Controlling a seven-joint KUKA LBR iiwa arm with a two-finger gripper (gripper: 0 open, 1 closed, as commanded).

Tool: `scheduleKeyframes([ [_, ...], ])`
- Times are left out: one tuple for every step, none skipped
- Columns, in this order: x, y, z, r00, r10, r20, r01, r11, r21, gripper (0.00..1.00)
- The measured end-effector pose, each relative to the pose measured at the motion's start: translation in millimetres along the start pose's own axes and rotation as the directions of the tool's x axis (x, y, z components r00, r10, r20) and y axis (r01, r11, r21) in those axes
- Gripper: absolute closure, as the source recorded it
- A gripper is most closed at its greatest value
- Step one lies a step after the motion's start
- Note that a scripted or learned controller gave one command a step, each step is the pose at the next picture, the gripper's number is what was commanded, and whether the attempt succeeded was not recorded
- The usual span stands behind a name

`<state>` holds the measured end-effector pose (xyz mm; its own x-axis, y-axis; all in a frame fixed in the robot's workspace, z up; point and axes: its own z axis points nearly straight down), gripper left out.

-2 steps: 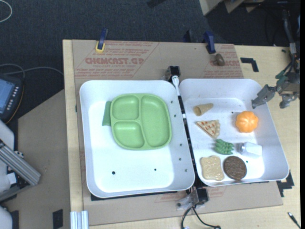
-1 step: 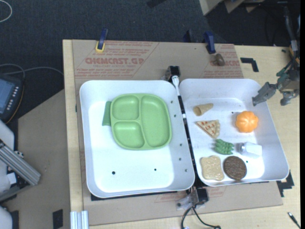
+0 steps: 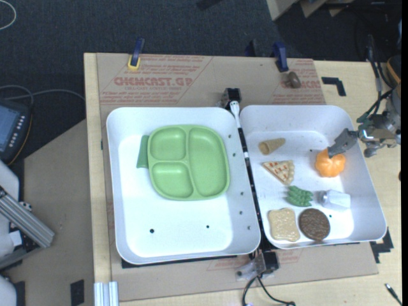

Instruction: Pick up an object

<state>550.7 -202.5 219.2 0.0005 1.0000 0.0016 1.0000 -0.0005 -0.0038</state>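
The orange fruit lies in the right bin, near its right wall. The gripper sits just above the orange fruit, touching or nearly touching its top; its opening I cannot tell. Left of the orange fruit lie a cone and a waffle slice; below it, a green piece, a toast and a brown patty.
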Motion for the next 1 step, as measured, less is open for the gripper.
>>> scheduleKeyframes([
  [10.3,-1.6,51.9,1.0,0.0,-0.001,0.0,1.0,0.0,0.0],
])
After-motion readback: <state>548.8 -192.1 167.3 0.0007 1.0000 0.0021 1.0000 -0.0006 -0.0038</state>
